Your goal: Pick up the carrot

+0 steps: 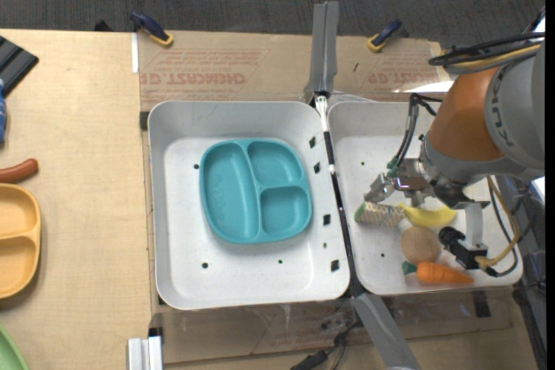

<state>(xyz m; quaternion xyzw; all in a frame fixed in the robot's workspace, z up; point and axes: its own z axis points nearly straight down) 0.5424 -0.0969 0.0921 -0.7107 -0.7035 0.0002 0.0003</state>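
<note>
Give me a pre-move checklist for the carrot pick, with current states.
1. Carrot in view, lying in the right bin near its front edge: ok.
2. Gripper over carrot: not ok, it sits toward the bin's left side, by the patterned block.
3. Carrot clear of neighbours: not ok, the potato touches or nearly touches it.
4. Finger state: cannot tell.
5. Carrot between fingers: not ok.

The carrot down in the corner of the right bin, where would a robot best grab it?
Probably across the middle of the carrot, coming straight down from above. It lies flat and lengthwise along the right bin's near wall, green end toward the potato, so fingers closing across its narrow width fit best. The gripper sits up-left of it.
</note>
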